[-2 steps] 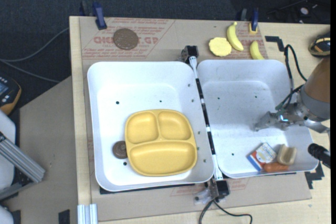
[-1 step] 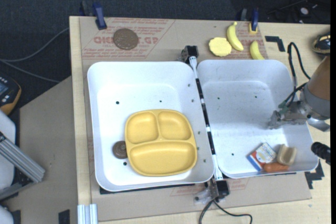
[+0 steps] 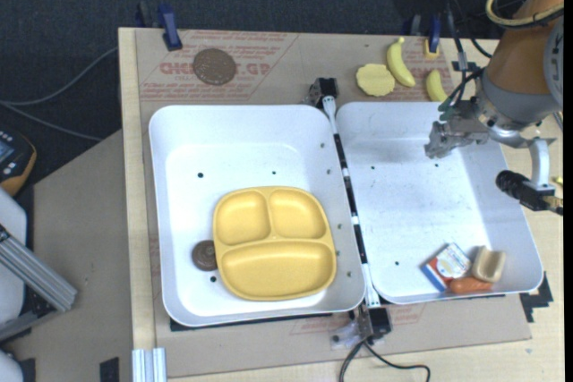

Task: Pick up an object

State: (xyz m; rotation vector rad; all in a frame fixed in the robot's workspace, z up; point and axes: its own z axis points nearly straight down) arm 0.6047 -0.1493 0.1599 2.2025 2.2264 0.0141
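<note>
Item one, my two-finger gripper (image 3: 445, 137): grey metal, hanging over the far end of the right-hand shallow white plastic bin (image 3: 407, 192), with nothing between its fingers that I can see; whether they are spread or pressed together I cannot tell from this slant. Item two, the likeliest pick: a small cluster in that bin's near right corner, well apart from the gripper and lying toward me and slightly to the right of it. It comprises a small printed packet in white, blue and orange (image 3: 448, 264), flat and glossy-looking; a tan rounded block, perhaps foam or bread-shaped (image 3: 489, 263), touching the packet's right side; and an orange carrot-like piece (image 3: 466, 285), whose long axis runs roughly along the bin's near wall. Item three, the left-hand white bin (image 3: 179, 183): holds a yellow three-compartment plastic plate (image 3: 272, 241), smooth and rigid, and a brown round disc (image 3: 205, 256) tucked just beside the plate's left edge (awkward for fingers, I judge). Item four, on the cardboard beyond the bins: a brown round disc (image 3: 214, 65), a yellow lumpy round piece (image 3: 376, 80), and two yellow toy bananas (image 3: 400, 63), well outside either bin.
</note>
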